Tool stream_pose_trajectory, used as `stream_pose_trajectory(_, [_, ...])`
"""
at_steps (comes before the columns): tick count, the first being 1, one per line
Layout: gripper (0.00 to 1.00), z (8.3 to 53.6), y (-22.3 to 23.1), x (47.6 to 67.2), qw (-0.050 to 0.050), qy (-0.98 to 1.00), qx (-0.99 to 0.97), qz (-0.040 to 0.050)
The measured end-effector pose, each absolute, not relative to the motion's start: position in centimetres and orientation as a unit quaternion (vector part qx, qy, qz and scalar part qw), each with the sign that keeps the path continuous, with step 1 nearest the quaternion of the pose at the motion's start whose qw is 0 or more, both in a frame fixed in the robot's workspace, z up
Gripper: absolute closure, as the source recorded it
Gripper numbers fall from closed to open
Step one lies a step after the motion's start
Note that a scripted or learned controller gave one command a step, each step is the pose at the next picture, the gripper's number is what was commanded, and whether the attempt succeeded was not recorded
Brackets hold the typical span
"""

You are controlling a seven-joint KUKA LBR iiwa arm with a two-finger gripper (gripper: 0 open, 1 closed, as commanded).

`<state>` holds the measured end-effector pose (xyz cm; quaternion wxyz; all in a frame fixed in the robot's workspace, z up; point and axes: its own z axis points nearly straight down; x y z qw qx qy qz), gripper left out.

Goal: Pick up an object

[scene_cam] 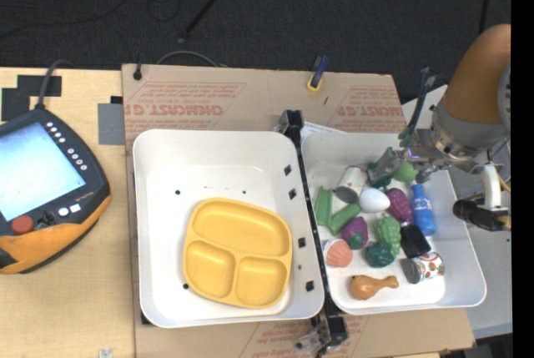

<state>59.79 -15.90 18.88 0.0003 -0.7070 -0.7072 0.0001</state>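
Camera view, looking down on two white bins side by side. Left bin (158, 173): holds a yellow tray (238, 252) with three compartments, lying toward the front. Right bin (463, 289): packed with small toys in a heap. Among them: white egg (375, 200), green pod (324, 204), purple grapes (398, 204), blue bottle (422, 210), pink shell (338, 253), brown gourd (371, 286) at the front, black block (414, 241), white cup (352, 178) near the back.

Arm (477, 89) reaching in from the right, orange band up top. Gripper (399, 167) low over the back of the heap, just above a green toy (405, 173) and near the cup. Fingers spread or pinched: cannot tell; dark parts merge with the toys. No toy seen lifted; all lie in the bin.

Left of the bins: tablet pendant (46, 181) on the bench. Cardboard (217, 102) under both bins.
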Motion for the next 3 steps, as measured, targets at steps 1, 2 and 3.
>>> stream_pose_trajectory(1, [0.00, 14.2, -7.7, 54.4, 0.007, -0.709, -0.706, 0.0022])
stream_pose_trajectory(2, [1.00, 15.5, -8.3, 54.6, 0.003, -0.706, -0.708, 0.0016])
stream_pose_trajectory(3, [1.00, 16.4, -8.5, 54.6, 0.004, -0.704, -0.710, 0.0021])
